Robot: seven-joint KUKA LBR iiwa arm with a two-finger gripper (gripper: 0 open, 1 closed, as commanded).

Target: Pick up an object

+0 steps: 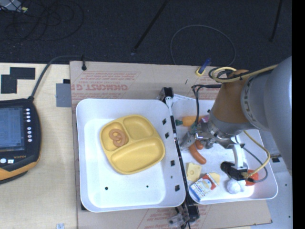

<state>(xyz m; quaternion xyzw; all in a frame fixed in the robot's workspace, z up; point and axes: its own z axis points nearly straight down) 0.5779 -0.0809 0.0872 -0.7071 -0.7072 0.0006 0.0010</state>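
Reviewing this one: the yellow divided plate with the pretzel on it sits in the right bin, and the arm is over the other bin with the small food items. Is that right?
Not quite. The camera view shows the yellow divided plate, with the pretzel on it, in the left bin, not the right. The arm is over the right bin, among the small food items.

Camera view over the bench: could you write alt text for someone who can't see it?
A grey robot arm with an orange band reaches from the right into the right shallow white bin, its end effector just above a red toy sausage among small toy foods. The left shallow white bin holds a yellow divided plastic plate bearing a small pretzel-like piece.
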